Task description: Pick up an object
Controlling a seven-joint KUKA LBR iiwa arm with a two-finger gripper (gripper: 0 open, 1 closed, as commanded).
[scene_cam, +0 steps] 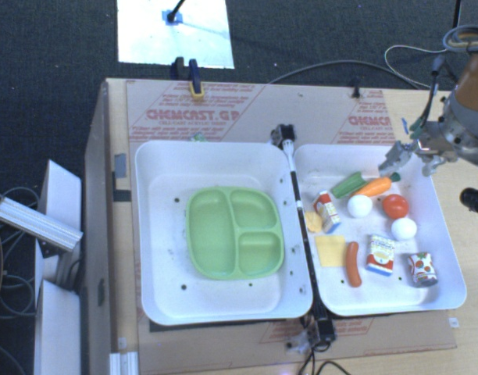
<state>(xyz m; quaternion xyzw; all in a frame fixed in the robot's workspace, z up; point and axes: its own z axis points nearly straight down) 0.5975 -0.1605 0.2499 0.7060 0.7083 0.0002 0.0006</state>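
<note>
Looking from big to small, you have the counter [223, 108] carrying two bins: the left bin [157, 178] holds a green tray [235, 231], and the right bin [450, 283] holds the small things you could pick. Your gripper [415, 156] hangs over the right bin's far edge, near the carrot [373, 187]; how wide it stands you cannot tell, and nothing shows in it. Your risks come from crowding. The carrot lies against the green vegetable [347, 184], so a descent could nudge both. The tomato [394, 205] and two white balls [359, 205] may roll away. The flat cheese [329, 250] gives little to pinch, and the rim could catch a low approach.
</note>
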